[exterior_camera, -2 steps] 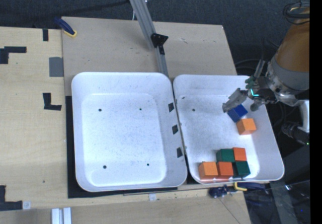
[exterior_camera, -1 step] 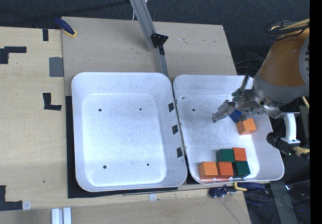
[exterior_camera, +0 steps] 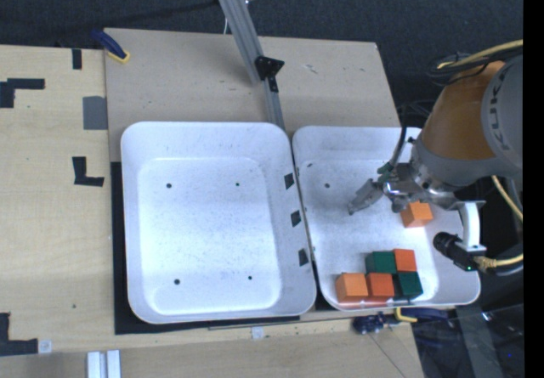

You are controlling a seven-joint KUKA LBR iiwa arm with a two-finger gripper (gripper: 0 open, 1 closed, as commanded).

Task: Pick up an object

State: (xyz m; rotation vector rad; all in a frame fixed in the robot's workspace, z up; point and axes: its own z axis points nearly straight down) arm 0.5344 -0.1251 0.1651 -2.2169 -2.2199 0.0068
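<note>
My gripper [exterior_camera: 380,200] hangs over the right bin [exterior_camera: 340,155], near its right side. The fingers are spread open, and one finger [exterior_camera: 364,197] points down-left over bare bin floor. A small orange block [exterior_camera: 416,215] lies just right of the gripper, beside the other finger and not between the two. At the bin's front sits a cluster of blocks: an orange one [exterior_camera: 351,285], another orange one [exterior_camera: 381,284], a green one [exterior_camera: 382,262], an orange one [exterior_camera: 405,260] and a green one [exterior_camera: 409,284].
The left bin [exterior_camera: 136,198] stands next to the right one. A grey metal pole [exterior_camera: 242,19] slants down to the bins' back edge. A blue and yellow tool [exterior_camera: 110,45] lies on the bench at the far left.
</note>
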